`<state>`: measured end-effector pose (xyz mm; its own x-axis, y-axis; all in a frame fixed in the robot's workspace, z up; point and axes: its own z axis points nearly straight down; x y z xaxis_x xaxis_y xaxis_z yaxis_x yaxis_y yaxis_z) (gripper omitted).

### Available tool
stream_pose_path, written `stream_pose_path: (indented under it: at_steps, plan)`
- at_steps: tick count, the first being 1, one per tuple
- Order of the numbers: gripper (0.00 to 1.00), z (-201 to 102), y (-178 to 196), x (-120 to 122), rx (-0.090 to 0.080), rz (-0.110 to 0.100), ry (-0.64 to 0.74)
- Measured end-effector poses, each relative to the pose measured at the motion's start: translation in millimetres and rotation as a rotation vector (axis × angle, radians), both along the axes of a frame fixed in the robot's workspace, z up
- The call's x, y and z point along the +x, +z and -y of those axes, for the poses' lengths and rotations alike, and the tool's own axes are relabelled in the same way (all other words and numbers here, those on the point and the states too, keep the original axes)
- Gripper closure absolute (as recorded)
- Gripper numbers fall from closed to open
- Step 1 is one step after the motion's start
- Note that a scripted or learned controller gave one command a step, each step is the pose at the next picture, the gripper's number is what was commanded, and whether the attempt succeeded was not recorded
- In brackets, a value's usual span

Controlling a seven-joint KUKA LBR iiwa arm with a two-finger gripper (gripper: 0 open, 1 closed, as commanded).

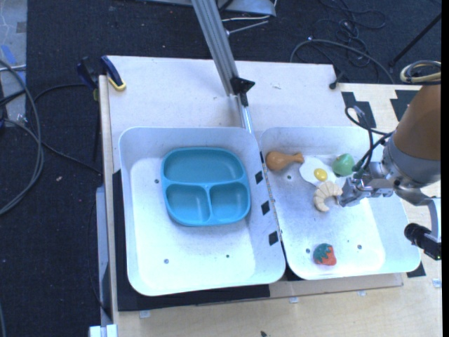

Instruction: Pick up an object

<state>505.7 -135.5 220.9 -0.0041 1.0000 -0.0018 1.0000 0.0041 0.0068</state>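
One blue three-compartment plastic tray (206, 186) sits in the left white bin (140, 258). The right white bin (372, 251) holds five toy foods. The gripper (345, 196) touches the cream croissant (325, 194); finger state cannot be told. No writing is legible.

You have a plain turquoise-blue divided plate (206, 186) in the white left bin (140, 209), and in the white right bin (365, 248) a brown drumstick (283, 161), a white fried egg (315, 171) with a yellow yolk, and a green ball (343, 163). At the egg's six o'clock lies a cream croissant (325, 196); a red strawberry (324, 254) with a green top sits at the croissant's six o'clock. The arm (423, 135) shows orange over grey, above the pale counter (182, 83).
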Motion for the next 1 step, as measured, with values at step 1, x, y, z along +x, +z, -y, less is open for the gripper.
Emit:
stream_pose_path:
  at_steps: [1]
  plan:
    - [1.00,-0.1,16.8,0.9,0.001,-0.004,-0.001]
